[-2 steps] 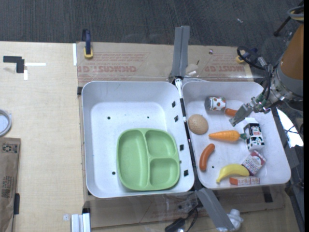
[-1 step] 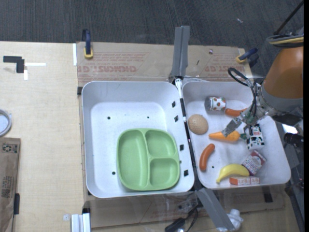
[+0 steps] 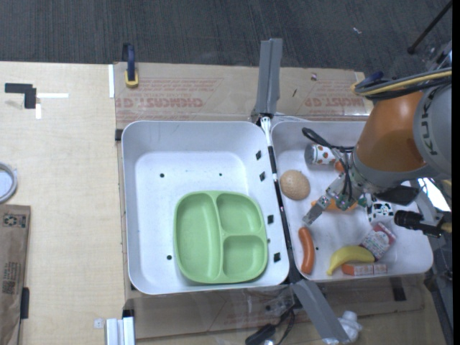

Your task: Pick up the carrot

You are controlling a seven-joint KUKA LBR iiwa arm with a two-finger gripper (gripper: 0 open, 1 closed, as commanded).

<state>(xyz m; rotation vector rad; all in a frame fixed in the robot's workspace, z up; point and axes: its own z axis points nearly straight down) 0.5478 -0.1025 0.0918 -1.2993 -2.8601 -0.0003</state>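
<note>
Jaws hang over the right bin [image 3: 410,264], grip impossible to tell; carrot [image 3: 307,250] lies just below, banana [image 3: 350,256] beside it.

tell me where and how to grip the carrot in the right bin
Grip the carrot at its mid-length, fingers closing across its narrow width, coming straight down from above. It lies flat and runs roughly along the bin's left wall, so one finger has to fit into the slim gap on that side. The banana sits apart to the right, leaving that side freer. The gripper hangs just above the carrot's upper end.
</note>
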